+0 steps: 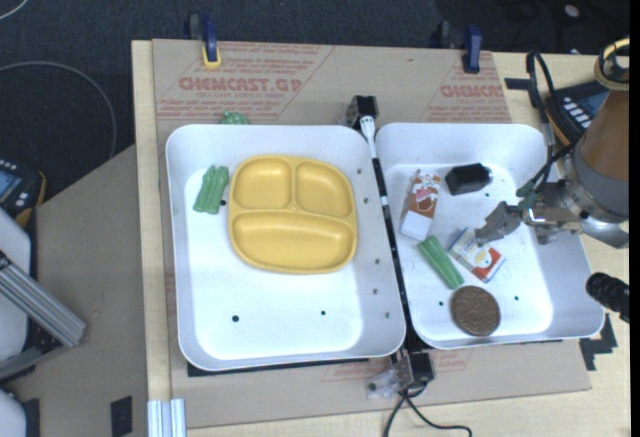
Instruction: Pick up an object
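Note:
The right bin holds several things: a black block at the back, a white and red carton, a green stick, a small white, red and blue packet and a brown round disc at the front. My gripper reaches in from the right and hangs low over this bin, just above and to the right of the small packet. Nothing shows as held in it.
In the left bin lie a yellow divided plate and a green piece by the left wall. A small green scrap lies on the board behind that bin. Blue clamps hold the board's back edge.

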Action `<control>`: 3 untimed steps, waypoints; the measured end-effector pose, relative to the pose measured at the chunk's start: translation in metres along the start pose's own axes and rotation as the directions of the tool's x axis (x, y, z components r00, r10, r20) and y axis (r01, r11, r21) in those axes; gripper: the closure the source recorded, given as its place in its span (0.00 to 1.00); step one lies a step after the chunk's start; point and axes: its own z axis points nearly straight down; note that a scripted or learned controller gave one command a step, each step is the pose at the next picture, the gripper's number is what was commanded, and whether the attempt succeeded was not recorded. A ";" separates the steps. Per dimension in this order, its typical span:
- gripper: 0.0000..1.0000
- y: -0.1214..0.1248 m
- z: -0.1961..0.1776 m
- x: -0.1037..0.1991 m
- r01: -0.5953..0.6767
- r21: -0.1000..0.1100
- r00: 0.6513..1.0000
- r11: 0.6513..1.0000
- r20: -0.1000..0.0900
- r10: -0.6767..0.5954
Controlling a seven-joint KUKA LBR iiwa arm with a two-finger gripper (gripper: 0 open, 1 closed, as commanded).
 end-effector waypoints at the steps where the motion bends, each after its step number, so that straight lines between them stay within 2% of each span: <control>1: 1.00 0.001 -0.011 0.000 0.001 -0.003 1.000 1.000 0.001 -0.001; 2: 1.00 -0.003 -0.032 0.080 0.009 -0.004 1.000 1.000 -0.002 -0.009; 3: 1.00 -0.004 -0.028 0.169 0.011 0.000 1.000 1.000 -0.004 -0.011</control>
